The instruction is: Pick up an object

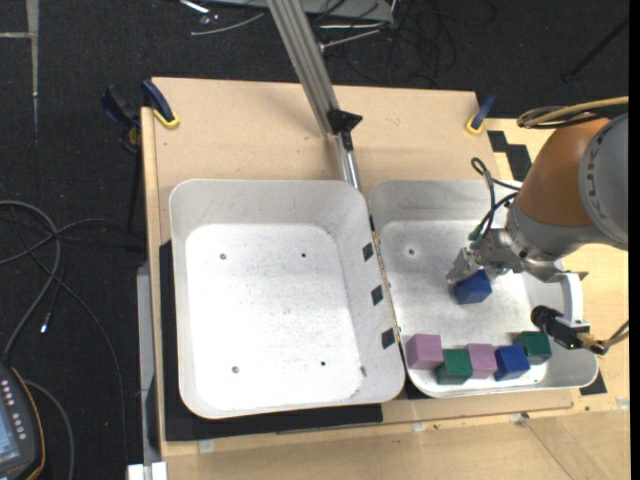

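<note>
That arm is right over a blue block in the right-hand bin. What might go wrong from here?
The gripper sits right at the blue block, which looks tilted, so it may slip free. The other blocks crowd the bin's near wall: pink, green, so picking there could jostle neighbours.

I'm seeing two white speckled bins (270, 218) sitting on a tan desk (250, 128), a blue block (472, 288) under the grey end effector (478, 266), and pink (425, 349), green (455, 365), pink (482, 359), blue (511, 360) and green (536, 345) blocks lining the right bin's near wall.
</note>
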You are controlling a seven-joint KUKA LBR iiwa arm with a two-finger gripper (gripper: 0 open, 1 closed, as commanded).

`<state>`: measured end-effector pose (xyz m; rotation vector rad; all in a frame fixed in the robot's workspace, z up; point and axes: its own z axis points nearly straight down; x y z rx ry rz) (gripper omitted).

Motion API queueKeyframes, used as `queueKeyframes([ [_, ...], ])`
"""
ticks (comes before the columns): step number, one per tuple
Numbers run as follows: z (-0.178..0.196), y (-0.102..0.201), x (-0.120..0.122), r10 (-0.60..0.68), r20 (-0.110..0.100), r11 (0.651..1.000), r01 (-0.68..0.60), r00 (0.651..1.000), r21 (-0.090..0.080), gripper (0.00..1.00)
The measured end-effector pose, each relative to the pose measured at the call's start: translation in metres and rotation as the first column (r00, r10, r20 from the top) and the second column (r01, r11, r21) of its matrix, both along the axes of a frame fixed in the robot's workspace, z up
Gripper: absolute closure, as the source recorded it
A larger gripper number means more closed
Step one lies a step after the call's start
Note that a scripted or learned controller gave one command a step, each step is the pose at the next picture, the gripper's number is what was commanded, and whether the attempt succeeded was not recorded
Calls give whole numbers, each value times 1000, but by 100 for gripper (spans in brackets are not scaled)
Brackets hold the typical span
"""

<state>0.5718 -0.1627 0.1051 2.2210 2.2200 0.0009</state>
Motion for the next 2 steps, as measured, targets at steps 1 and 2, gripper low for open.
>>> queueKeyframes([
  [1,95,101,60,12,10,1000,-12,1000,2,100],
  [2,90,203,56,11,-2,1000,-11,1000,4,100],
])
